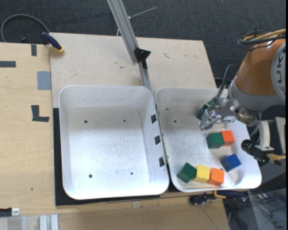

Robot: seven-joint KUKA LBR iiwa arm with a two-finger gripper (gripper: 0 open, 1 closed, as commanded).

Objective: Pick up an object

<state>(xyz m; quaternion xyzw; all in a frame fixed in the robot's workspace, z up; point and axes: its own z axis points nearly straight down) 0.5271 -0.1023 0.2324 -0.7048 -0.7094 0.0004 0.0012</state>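
1. The end effector (207,119) hangs low in the right bin (182,104), at right of centre in the frame; whether it is apart or together cannot be told.
2. The arm (259,75) enters from the frame's right edge.
3. Just below it lie a green block (214,141) and an orange block (227,137), touching.
4. Near the bin's lower rim sit a blue block (231,162) and a green (186,172), yellow (202,173) and orange (216,176) row.
5. The left bin (105,143) offers open floor on the counter (19,128).

This looks like a robotics lab. A grey-and-orange industrial arm (259,75) reaches over two shallow white plastic bins (110,128) on a taped plywood bench (19,128). A slanted aluminium rail (122,20) stands at the far side.
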